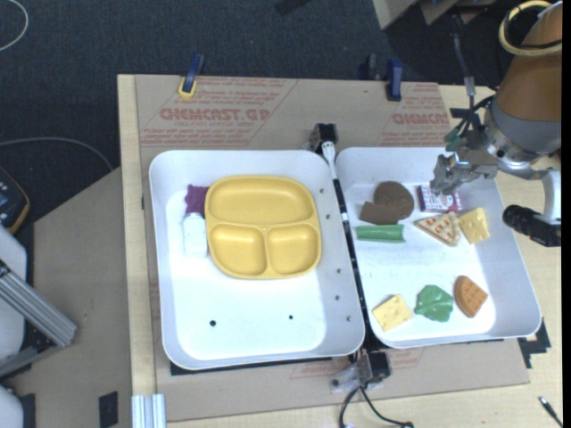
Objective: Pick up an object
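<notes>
Gripper (443, 178): I have it low over the right bin (526, 283), at its far edge; I cannot tell how it is set.
Nearest object: a pink-and-white packet (441, 201) lies directly under it, contact unclear.
Other candidates: brown cookie (389, 201) to its left, toast wedge (439, 228) just nearer me.
Progress: I judge nothing lifted; the grasp and raise remain.

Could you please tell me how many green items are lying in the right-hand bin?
2. A long green piece lies near the bin's left wall, below the brown item. A leafy green piece sits near the front, between a yellow block and an orange-brown piece. None looks hidden.
</notes>
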Motion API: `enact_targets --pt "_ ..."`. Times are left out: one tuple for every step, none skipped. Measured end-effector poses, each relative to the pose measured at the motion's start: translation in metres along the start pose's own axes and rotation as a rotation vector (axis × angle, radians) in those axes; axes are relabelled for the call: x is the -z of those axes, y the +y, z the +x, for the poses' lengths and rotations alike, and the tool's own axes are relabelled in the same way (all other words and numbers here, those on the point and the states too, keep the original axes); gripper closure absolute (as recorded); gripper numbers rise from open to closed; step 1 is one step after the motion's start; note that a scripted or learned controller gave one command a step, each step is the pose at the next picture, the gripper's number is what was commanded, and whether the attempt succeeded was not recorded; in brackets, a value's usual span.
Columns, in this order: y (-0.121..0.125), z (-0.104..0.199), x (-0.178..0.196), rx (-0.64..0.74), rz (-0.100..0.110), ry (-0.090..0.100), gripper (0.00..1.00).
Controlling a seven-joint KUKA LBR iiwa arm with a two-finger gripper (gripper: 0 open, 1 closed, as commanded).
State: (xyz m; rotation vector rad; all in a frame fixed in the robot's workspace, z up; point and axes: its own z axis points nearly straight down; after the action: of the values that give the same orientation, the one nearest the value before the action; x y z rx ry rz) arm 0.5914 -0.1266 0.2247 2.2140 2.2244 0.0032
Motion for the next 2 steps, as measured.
enact_targets --pt "0.027 0.051 0.010 0.002 -0.002 0.001 1.00" --pt "0.058 0.093 -0.007 0.001 0.000 0.001 1.00"
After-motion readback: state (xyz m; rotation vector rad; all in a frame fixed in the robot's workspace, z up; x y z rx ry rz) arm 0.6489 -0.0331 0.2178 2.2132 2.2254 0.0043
